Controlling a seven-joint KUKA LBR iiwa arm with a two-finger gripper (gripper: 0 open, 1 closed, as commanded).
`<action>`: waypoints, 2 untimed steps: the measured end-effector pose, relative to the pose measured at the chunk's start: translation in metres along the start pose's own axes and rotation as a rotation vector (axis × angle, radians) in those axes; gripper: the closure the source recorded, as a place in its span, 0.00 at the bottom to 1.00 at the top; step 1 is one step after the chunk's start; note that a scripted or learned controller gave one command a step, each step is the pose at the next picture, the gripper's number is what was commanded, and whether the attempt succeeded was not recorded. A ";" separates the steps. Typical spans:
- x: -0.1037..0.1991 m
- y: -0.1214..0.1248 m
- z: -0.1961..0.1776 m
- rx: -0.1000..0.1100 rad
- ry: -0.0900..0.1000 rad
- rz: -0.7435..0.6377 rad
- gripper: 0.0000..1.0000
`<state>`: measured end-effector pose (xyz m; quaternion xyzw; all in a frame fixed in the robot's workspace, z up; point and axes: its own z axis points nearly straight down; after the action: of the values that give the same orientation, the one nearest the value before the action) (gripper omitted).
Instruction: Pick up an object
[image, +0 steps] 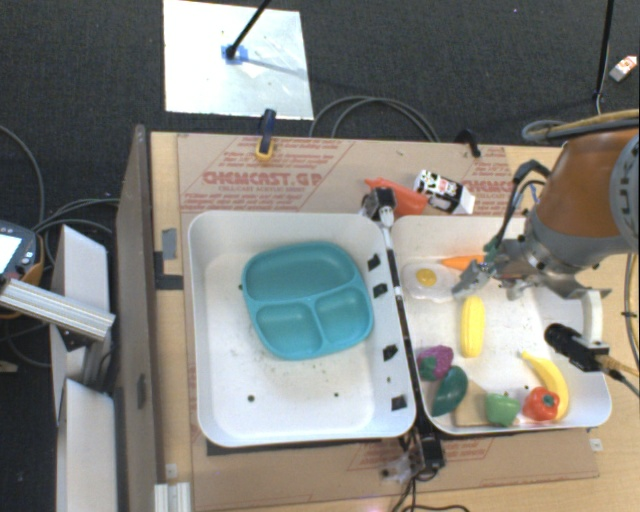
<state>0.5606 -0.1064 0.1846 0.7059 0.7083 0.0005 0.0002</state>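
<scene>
- Tabletop (300, 170): brown board with red print, carrying two shallow white bins side by side.
- Left bin (225, 400): holds one teal divided plate (305, 298), three compartments, lying flat near the bin's centre and slightly tilted in plan.
- Black clips (389, 352): several, spaced along the shared rim between the two bins.
- Right bin (590, 405): holds the toy food listed below.
- Fried egg (427, 280): white with yellow yolk, at the bin's upper left, near the dividing rim.
- Purple item (435, 361): lower left of the right bin, touching the dark green item (449, 390) just below it.
- Orange carrot-like piece (462, 263): at the bin's upper edge, right of the egg, just beside the hand.
- Yellow corn-like piece (472, 326): upright in plan, mid-bin, directly below the hand.
- Hand (478, 277): grey metal, above the right bin's upper half, between the carrot-like piece and the corn-like piece; whether it is open or closed cannot be told, and no object is seen within it.
- Green pepper (502, 407): near the bin's lower rim.
- Red tomato-like item (541, 403): right of the pepper, touching the banana (548, 377).
- Arm (590, 200): grey with an orange band, entering from the right.
</scene>
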 end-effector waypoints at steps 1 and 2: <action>-0.022 0.005 0.104 0.000 -0.001 0.003 0.00; -0.021 0.007 0.089 -0.003 -0.001 0.001 1.00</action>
<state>0.5678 -0.1274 0.0953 0.7064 0.7078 0.0012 0.0013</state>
